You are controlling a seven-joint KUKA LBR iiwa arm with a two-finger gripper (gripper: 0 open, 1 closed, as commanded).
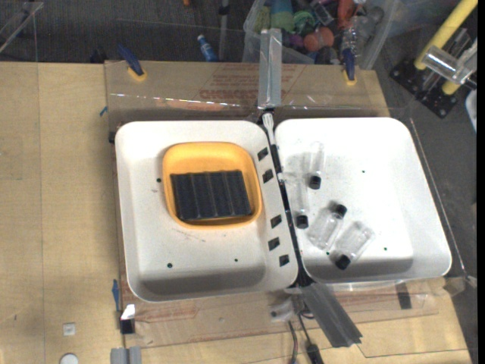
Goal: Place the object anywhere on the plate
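Gripper state: cannot tell. A black ridged slab lies flat on the yellow plate, inside its rim, in the left bin. Three clear vials with black caps lie loose in the right bin, near the divider.
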